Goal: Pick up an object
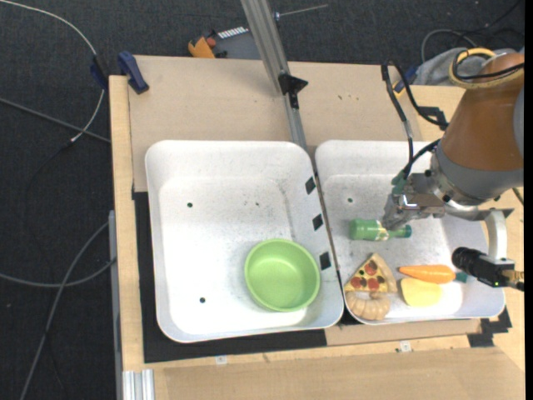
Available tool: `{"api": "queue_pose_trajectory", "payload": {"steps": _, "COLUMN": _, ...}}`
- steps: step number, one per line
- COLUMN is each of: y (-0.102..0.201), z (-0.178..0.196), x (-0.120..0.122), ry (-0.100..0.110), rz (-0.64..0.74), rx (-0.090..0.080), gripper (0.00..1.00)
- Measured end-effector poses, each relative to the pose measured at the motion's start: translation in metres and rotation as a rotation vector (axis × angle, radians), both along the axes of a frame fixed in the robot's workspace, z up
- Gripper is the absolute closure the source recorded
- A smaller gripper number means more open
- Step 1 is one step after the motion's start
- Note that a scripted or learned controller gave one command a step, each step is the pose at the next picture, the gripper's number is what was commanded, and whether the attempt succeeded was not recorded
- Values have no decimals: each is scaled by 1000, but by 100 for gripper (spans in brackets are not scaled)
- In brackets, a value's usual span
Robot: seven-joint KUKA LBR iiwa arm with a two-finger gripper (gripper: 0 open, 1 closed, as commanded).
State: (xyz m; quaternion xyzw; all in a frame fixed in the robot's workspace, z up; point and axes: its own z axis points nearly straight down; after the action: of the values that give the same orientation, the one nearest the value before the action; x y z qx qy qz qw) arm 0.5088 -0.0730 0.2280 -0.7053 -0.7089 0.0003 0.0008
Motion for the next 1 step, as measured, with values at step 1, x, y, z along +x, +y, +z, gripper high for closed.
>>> {"api": "queue_pose_trajectory", "payload": {"steps": 1, "y": 52, "z": -9, "x": 14, "ry": 0, "rz": 0, "rx": 0, "gripper": 100}}
